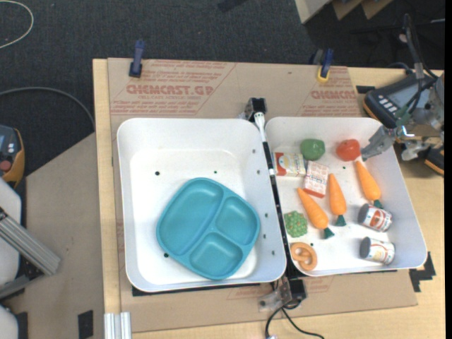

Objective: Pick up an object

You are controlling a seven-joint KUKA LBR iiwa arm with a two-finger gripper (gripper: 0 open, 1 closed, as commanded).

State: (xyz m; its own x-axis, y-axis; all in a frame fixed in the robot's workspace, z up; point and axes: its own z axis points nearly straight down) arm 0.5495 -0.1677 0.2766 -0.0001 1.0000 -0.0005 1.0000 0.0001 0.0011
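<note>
- Two shallow white bins sit side by side on a cardboard-covered tabletop [212, 83]; a row of black clips runs along their shared edge.
- Left bin [141, 154]: holds a teal divided plate [207, 226] with three compartments, lying flat toward the near side of the bin.
- Right bin [409, 224]: holds a spread of toy food.
- Far row: a small white carton [289, 164] near the shared edge, a green round vegetable [312, 147] beside it, a red tomato [347, 149] further right.
- Middle: a red-and-white packet [316, 178]; three orange carrots, one [313, 209] slanting toward the near side, one [337, 195] just right of it, one [367, 180] right again, its top close to the tomato.
- Near side: a green broccoli piece [296, 223], a tan pretzel [304, 255], and two small cans lying on their sides [374, 217] and [377, 249].
- Gripper [374, 145] comes in from the right over the far right corner of the right bin, its grey tip just right of the tomato and above the top of the rightmost carrot.
- Cannot tell from this view how wide the gripper is; nothing is seen held in it.
- Blue clamp [136, 58] and yellow-blue clamp [325, 64] pin the far edge of the cardboard.
</note>
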